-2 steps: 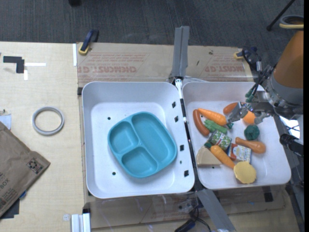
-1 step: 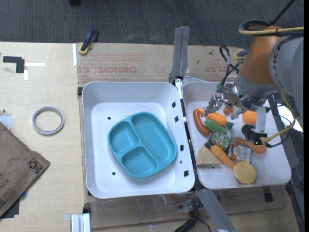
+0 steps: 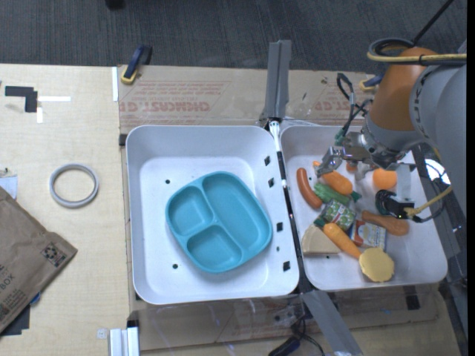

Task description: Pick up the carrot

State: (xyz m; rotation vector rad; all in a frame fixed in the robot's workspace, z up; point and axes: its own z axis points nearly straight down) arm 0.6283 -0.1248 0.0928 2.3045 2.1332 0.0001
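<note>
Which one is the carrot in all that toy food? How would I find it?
Look in the right white bin, the one crowded with toy food. Near its front sits a round yellow cookie; the carrot lies just left of it. It is a plain orange stick, slanted, while the sausage is redder.

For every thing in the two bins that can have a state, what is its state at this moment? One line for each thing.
Blue tray: right way up in the left bin, compartments bare.
Carrot: lying in the right bin, not gripped.
Sausage: lying flat near the divider.
Yellow round piece: lying flat, front of the bin.
Gripper: low over the right bin's food.
</note>
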